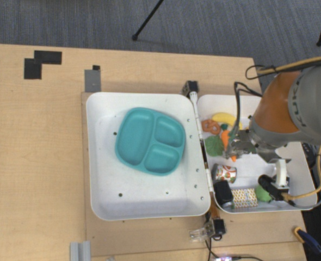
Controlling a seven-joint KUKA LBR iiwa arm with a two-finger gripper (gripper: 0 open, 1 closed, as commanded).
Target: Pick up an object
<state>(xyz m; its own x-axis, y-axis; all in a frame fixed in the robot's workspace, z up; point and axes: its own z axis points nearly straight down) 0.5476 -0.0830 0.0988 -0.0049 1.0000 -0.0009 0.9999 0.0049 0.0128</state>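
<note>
The right bin (307,162) holds several small items: a yellow banana (223,117), an orange ring-shaped toy (209,126), a green piece (213,145), an orange carrot-like piece (226,138), a small can (225,173), a black block (222,192), a patterned box (244,198) and a green object (264,193). My gripper (235,147) is low in this bin, right beside the orange carrot-like piece and above the can. The wrist hides the middle of the bin.
The left bin (103,200) holds a teal divided plate (150,140). A ridge where the two bins meet runs between them (200,140). Cables loop over the right bin's back edge (242,91). The wooden bench (35,162) lies to the left.
</note>
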